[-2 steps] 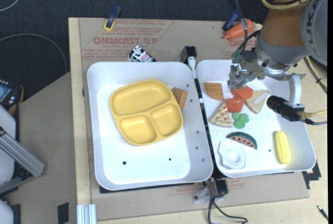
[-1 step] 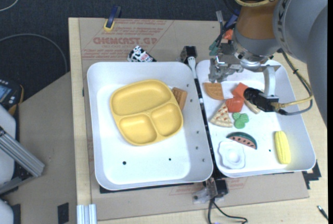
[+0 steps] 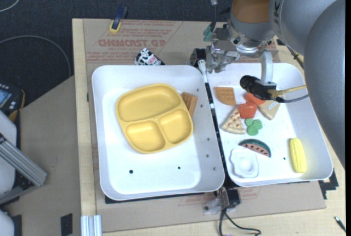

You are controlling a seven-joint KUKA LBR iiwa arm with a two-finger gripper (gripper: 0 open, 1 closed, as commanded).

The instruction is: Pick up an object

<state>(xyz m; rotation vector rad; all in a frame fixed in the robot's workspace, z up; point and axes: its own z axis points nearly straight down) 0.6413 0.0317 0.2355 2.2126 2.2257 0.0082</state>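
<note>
Where bins (image 3: 104,119) sit, cardboard-covered bench (image 3: 88,43)

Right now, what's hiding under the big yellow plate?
A brown toy piece pokes out from beneath the yellow plate at its right edge, in the left bin. How far it reaches under, or whether anything else lies there, is covered.

Tray (image 3: 153,118) in left bin (image 3: 104,136)

Two white bins (image 3: 109,163) — one yellow divided plate (image 3: 153,118), about eight toy food pieces (image 3: 241,119) — one arm (image 3: 307,4)
</note>
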